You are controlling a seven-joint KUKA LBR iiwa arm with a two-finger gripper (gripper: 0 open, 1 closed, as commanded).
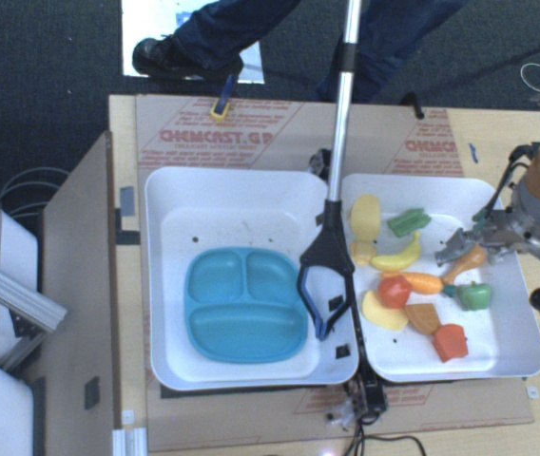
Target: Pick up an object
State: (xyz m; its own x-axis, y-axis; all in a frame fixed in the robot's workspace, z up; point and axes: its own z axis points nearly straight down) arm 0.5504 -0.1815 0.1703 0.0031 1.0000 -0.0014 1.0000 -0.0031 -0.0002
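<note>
The right bin (512,350) holds several toy foods: a yellow pear (365,217), a green piece (408,222), a banana (398,255), a red tomato (394,291), an orange carrot (424,281), a brown piece (422,318), a red-orange pepper (451,342) and a green pepper (474,295). My gripper (455,247) comes in from the right and hangs low over the bin's right half. Directly below and beside it lies an orange piece (467,262). The wrist hides how the jaws stand and whether they touch this piece.
The left bin (170,207) holds a blue divided plate (243,302). A person at the top holds a silver reacher pole (346,74). Its black claw (325,283) rests over the wall between the bins. A small yellow tool (222,104) lies on the cardboard.
</note>
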